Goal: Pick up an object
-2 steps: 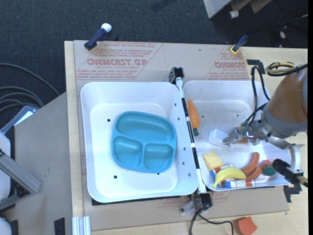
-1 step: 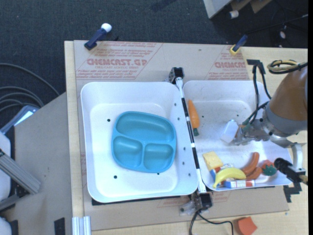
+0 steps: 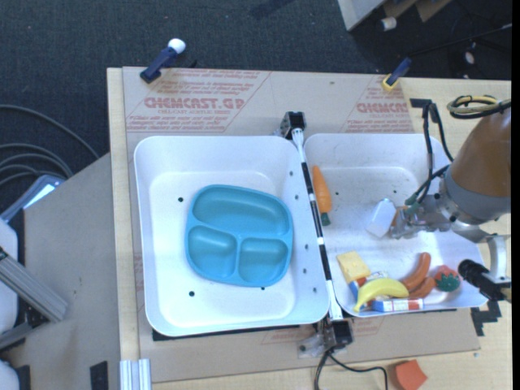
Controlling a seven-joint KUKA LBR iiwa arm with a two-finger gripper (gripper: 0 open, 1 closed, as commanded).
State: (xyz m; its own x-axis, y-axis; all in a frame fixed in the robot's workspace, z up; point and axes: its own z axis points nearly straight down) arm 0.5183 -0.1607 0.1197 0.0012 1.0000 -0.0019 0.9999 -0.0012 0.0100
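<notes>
My gripper (image 3: 403, 220) is low in the right bin (image 3: 357, 157), right beside a small white object (image 3: 381, 217) and apparently touching its right side. An orange carrot (image 3: 322, 190) lies along the bin's left wall. At the front of the bin are a yellow cheese block (image 3: 353, 265), a banana (image 3: 380, 290), a reddish sausage (image 3: 418, 272), a red fruit with a green top (image 3: 447, 280) and a white marker-like tube (image 3: 399, 305). The arm (image 3: 483, 169) comes in from the right over the bin's edge.
The left bin (image 3: 154, 218) holds a blue divided plate (image 3: 238, 236). A black divider clamp (image 3: 293, 123) sits between the bins at the back. Blue clips (image 3: 162, 59) and a yellow clip (image 3: 396, 72) hold the cardboard. Cables (image 3: 471, 104) hang at the right.
</notes>
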